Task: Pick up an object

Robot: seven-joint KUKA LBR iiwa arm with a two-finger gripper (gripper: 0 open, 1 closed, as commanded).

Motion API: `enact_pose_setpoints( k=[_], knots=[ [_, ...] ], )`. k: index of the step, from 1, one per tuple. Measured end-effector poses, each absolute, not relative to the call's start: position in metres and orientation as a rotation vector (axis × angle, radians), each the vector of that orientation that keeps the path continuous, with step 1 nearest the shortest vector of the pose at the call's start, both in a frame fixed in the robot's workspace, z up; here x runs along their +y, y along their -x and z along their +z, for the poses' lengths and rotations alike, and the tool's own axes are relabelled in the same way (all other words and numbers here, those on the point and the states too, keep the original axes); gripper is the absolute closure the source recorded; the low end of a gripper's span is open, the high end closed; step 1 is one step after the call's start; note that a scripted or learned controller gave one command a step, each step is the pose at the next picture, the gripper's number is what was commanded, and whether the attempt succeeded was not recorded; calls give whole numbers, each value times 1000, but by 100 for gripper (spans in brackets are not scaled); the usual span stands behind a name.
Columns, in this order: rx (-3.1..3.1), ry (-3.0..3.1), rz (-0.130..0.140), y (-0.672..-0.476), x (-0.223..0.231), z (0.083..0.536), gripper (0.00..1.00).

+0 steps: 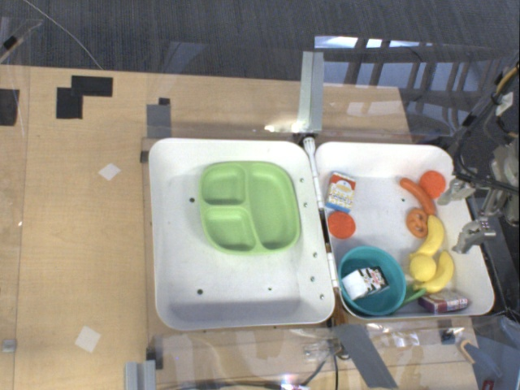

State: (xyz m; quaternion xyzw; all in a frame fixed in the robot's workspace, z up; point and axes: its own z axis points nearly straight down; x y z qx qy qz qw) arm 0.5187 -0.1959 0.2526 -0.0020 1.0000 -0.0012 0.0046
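The right bin [382,162] holds several items. A small red and white carton [341,192] stands near its left wall, with a red disc [341,225] just below it. A teal bowl [382,297] at the bin's front holds a white and black packet [363,282]. On the right lie an orange carrot [414,192], an orange ball [434,182], yellow bananas [435,236], a lemon [422,266] and a purple box [444,302]. My gripper [464,214] hangs over the bin's right rim, just right of the bananas, open with nothing between its fingers.
The left bin [175,283] holds a green divided plate [247,205]. A metal post [311,88] rises behind the divider between the bins. Dark cables and the arm [500,161] crowd the right edge. Bare wooden bench [73,234] extends to the left.
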Motion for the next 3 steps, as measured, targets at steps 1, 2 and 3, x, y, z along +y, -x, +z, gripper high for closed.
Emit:
enact_pose_setpoints(
  k=[1,2,3],
  knots=[
    [3126,-273,1,-578,-196,164,0],
    [3109,-318,-5,-593,-206,90,0],
    [3113,-312,2,-597,-153,89,0]
  ],
)
